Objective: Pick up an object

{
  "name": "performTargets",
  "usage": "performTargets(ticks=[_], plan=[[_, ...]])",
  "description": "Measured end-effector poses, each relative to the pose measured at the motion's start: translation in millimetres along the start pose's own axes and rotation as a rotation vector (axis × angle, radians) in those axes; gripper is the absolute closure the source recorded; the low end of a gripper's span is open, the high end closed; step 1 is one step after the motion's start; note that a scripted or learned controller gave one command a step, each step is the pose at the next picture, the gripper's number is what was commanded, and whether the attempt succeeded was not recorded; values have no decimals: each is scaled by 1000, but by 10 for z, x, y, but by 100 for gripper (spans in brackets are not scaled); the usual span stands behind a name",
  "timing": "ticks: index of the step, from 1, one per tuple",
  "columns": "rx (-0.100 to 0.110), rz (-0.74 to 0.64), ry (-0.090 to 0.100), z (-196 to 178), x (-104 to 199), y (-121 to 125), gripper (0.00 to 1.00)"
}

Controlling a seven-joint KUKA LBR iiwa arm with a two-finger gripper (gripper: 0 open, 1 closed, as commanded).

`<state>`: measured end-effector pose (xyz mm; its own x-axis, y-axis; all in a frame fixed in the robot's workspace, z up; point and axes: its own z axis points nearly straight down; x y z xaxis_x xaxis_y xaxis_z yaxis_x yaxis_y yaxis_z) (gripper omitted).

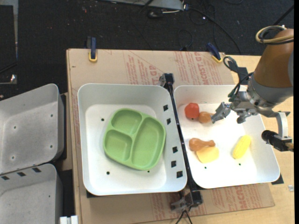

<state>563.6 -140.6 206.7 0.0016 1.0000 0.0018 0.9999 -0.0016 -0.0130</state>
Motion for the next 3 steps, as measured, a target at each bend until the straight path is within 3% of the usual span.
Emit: performTargets(ticks=[1,3], plan=[[-13,-3,-2,-70,4,29,0],[-8,0,-1,867,-65,-42,0]])
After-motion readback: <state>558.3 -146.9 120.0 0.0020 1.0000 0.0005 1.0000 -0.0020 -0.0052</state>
